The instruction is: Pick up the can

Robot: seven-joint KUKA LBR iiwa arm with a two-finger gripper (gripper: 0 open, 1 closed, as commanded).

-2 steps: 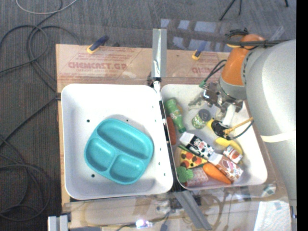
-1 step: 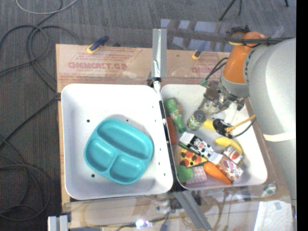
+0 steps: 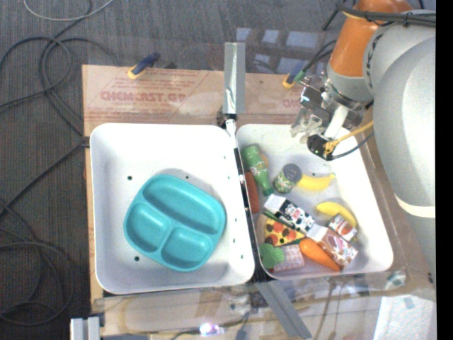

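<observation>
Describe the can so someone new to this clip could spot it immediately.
Look in the right-hand white bin, the one crowded with toy food. Near its middle top, the can stands upright between a green bottle and a banana: small, green-labelled, with a dark round lid.

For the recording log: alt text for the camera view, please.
A grey arm's two-finger gripper hovers over the right white bin, above a small green can standing among toy food; the left white bin holds a teal divided plate.

You see a glossy, smooth teal plastic tray (image 3: pixel 175 222) in a matt white plastic bin (image 3: pixel 106 161). The can (image 3: pixel 287 178) has a dull grey metal top, and brown cardboard (image 3: pixel 163 98) lies matt beneath.
</observation>
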